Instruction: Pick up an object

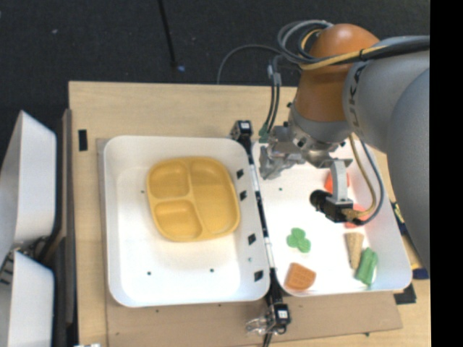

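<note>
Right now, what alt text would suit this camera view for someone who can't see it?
A grey-and-orange robot arm hangs over the right bin, which holds small toy foods. The left bin holds a yellow divided tray.

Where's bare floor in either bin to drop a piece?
Left bin: bare strip along the near edge below the yellow tray. Right bin: bare between the divider and the green piece. Crowded at its near right corner.

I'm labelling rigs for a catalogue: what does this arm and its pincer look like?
The arm is a bulky, rounded grey casing with a glossy orange domed band above the wrist. Grey cables loop from its top and run down to the metallic grey pincer; more thin cables trail along the arm's lower side.
</note>
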